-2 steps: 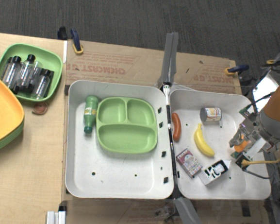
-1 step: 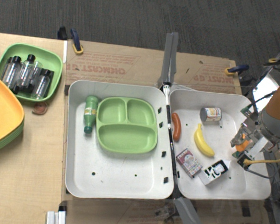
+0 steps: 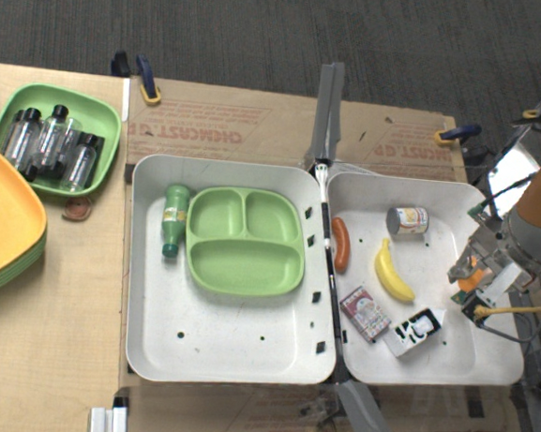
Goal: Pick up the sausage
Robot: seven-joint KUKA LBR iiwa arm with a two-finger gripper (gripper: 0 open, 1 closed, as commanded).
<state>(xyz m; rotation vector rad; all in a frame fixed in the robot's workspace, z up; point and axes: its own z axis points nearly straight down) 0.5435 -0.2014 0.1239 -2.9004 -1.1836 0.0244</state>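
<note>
Camera view: bench (image 3: 42, 350), cardboard, dark carpet behind.
Sausage (image 3: 341, 244): right bin (image 3: 445, 367), against left wall.
Gripper (image 3: 476, 285): probably over right rim; opening unclear.

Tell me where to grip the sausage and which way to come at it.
Grip the sausage at its middle, coming straight down, fingers closing across its narrow width. It lies flat, lengthwise along the right bin's left wall, so the wall-side finger probably has little room.
</note>
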